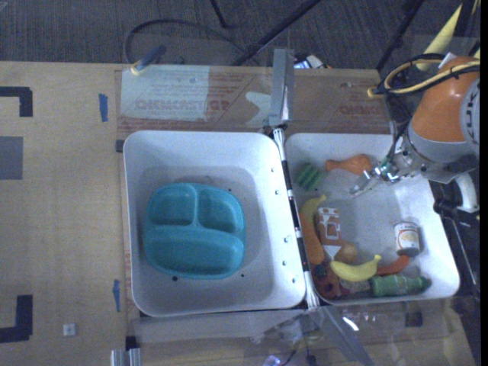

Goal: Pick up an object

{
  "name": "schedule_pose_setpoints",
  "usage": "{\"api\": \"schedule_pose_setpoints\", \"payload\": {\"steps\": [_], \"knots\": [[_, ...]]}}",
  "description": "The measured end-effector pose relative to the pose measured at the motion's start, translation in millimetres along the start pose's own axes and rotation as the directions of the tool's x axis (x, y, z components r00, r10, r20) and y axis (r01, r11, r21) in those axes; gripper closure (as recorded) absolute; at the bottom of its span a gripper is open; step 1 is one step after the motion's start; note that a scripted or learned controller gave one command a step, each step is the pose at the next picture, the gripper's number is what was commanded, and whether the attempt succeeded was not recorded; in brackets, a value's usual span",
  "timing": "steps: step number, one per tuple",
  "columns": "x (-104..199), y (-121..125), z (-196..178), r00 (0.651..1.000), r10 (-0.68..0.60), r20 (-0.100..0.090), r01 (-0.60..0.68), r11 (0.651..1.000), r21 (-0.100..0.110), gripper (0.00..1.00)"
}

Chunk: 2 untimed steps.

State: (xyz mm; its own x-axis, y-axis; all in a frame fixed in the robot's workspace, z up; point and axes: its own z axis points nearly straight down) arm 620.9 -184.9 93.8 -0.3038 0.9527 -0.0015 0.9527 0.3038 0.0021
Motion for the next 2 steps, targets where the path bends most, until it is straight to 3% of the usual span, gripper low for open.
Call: {"api": "schedule_pose_setpoints", "payload": {"steps": [1,2], "knots": [[60,-77,7,1.000,-0.015,-0.002,0.015,1.000,-0.001,0.00],[-3,-114,-43,0.998,0.067,-0.003,-0.067,0.998,0.002,0.00]]}}
